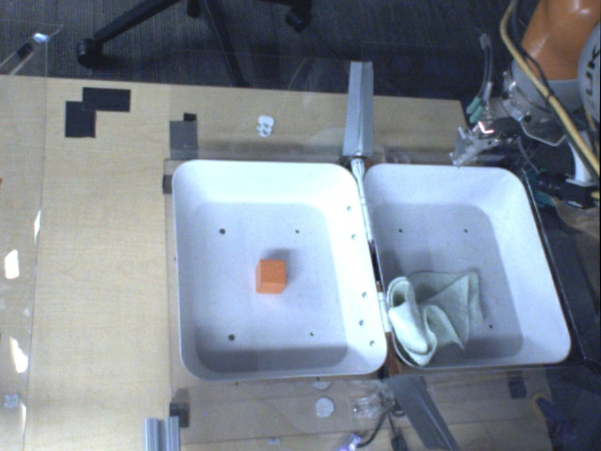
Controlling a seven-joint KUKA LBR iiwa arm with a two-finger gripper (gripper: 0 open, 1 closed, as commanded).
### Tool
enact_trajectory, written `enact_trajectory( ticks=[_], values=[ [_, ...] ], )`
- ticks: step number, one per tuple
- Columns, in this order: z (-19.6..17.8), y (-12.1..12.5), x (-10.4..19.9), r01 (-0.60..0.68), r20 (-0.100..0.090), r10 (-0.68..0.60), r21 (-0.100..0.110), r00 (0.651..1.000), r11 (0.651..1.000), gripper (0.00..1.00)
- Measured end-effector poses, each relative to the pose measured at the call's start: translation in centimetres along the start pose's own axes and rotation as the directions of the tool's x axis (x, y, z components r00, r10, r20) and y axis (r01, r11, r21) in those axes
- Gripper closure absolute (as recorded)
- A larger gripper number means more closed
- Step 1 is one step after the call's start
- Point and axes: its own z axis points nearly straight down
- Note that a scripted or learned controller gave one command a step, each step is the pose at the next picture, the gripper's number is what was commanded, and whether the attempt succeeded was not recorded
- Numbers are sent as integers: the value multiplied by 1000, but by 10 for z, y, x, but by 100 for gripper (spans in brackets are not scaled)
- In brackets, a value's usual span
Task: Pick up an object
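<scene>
Sitting unlabelled in left bin [188,252]: orange cube [271,276].

Grey robot arm with orange band [554,26], upper right of the frame: cut off by the top and right edges; its two-finger gripper [472,137] is too small and cluttered to resolve. Black swivel-chair base [202,7], top edge: cropped above. Crumpled pale-green cloth [437,313], lower right: folds conceal its underside.

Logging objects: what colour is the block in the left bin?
Orange; the block shows clearly in the camera view.
</scene>
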Motion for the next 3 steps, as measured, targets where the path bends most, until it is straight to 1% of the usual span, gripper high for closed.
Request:
enact_trajectory(
  ticks=[1,2,3],
  values=[
    [16,6,13,31,-1,-31,4,1000,999,100],
    [13,3,-1,37,0,-37,4,999,999,100],
    [10,3,-1,57,-1,-57,5,998,998,100]
  ],
)
